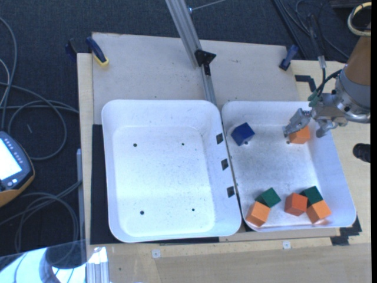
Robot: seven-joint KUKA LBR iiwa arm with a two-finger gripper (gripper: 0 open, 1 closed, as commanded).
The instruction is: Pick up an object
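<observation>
Apparently the grasp step is in hand: at the upper right of the right bin [339, 164], an orange block [300, 135] is seen between the fingers of the gripper [308, 124], closed on it. Next, a straight lift is called for.

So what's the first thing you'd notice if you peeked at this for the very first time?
Probably the gripper at the far right of the right bin, with an orange block right at its fingers. Next comes the blue cube alone near that bin's top left. Then the cluster of green and orange blocks along its near edge.
</observation>
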